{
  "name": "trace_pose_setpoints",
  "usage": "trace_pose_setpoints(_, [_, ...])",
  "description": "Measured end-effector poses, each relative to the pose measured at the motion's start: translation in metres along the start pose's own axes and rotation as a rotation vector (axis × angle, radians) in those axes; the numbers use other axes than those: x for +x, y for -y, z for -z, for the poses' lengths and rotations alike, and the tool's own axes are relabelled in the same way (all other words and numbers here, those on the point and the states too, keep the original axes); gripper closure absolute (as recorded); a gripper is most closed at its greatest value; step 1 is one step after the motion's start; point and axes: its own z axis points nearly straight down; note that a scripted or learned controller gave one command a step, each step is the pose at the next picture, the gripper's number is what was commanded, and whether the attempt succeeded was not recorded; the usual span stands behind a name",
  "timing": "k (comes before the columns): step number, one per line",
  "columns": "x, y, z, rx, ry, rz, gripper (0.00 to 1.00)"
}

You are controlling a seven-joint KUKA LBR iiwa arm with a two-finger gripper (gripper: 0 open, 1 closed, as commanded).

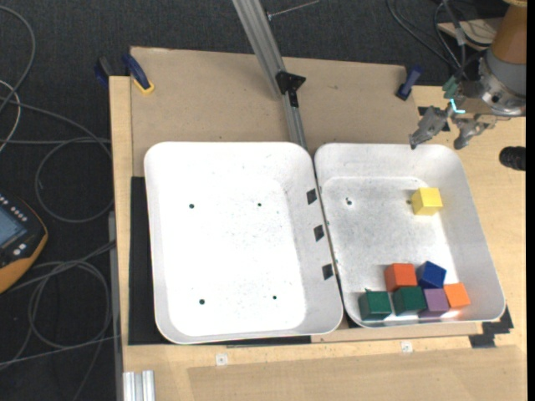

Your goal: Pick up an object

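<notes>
Jaws first: you can see them spread apart at the upper right of the frame, two grey fingers splayed with nothing between them. They hang over the far right corner of the right bin, just above its rim, below the arm's wrist, which comes in from the right edge.

Look at the right bin for your candidates. A yellow cube sits alone in the upper part of that bin, below and slightly left of the jaws, well apart from the rest. Toward the lower right corner you have a tight cluster: an orange-red cube beside a blue cube, and in front of them a row of a dark green block, a second green cube, a purple cube and an orange cube. These blocks touch or nearly touch one another.

Your left bin fills the middle left of the frame. Both bins rest on the wooden surface, with blue clamps at its upper corners and a grey metal rail slanting down from the top centre.
</notes>
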Motion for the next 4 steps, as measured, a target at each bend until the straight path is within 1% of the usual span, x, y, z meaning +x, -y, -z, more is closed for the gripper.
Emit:
trace_pose_setpoints(1, [0.000, -0.001, 0.003, -0.005, 0.002, 0.002, 0.00])
trace_pose_setpoints(2, [0.003, -0.003, -0.060, 0.001, 0.000, 0.001, 0.00])
trace_pose_setpoints(4, [0.000, 0.003, -0.152, 0.000, 0.001, 0.000, 0.00])
